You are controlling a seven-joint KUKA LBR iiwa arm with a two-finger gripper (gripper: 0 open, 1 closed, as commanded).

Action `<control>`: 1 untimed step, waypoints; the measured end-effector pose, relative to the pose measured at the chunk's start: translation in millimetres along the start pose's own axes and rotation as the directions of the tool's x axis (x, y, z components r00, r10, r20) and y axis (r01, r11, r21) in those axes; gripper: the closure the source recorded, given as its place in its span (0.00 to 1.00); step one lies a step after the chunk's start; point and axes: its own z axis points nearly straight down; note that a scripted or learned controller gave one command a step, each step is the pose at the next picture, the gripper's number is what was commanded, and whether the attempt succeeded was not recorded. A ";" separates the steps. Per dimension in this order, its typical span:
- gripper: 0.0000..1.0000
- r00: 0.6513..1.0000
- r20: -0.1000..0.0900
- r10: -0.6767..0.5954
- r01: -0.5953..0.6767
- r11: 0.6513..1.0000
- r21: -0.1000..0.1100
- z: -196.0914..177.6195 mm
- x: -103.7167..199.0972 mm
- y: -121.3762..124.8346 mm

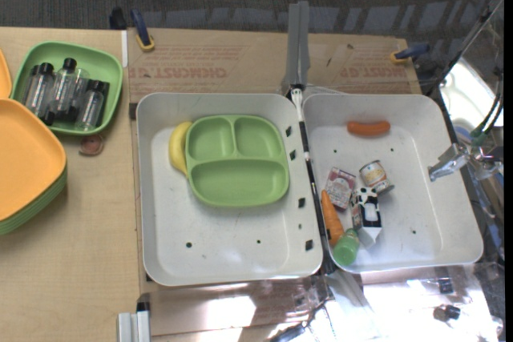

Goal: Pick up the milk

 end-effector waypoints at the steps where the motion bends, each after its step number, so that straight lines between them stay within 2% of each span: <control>1: 0.00 0.997 -0.001 -0.078 0.078 0.997 0.001 121.9 68.2 -1.4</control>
